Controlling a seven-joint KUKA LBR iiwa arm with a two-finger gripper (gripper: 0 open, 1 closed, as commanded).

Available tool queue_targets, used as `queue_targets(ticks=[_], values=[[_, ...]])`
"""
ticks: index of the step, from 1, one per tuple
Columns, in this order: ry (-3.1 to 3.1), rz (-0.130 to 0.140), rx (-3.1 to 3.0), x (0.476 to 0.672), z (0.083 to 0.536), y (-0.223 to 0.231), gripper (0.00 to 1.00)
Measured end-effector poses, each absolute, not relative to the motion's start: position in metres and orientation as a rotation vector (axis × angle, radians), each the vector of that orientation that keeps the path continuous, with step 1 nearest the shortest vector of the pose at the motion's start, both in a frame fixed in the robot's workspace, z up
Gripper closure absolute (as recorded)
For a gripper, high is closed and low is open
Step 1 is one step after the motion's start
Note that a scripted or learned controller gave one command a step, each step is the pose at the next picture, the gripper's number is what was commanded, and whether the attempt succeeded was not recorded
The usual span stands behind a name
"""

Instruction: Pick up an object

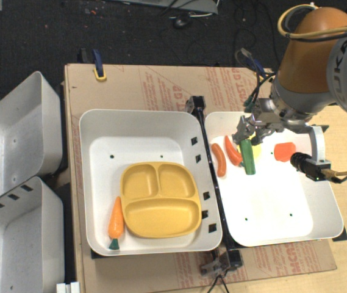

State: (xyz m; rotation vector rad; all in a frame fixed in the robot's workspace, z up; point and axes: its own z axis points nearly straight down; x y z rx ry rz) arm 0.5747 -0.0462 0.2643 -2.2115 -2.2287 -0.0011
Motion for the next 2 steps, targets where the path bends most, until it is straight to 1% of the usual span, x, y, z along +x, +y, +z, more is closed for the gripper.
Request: queue_targets(ticks=[1,2], values=[[-2.229,-0.002,-2.212,0.582,0.26,0.014,1.0],[-2.229,-0.001,-2.212,0.598,0.239,0.072,1.0]])
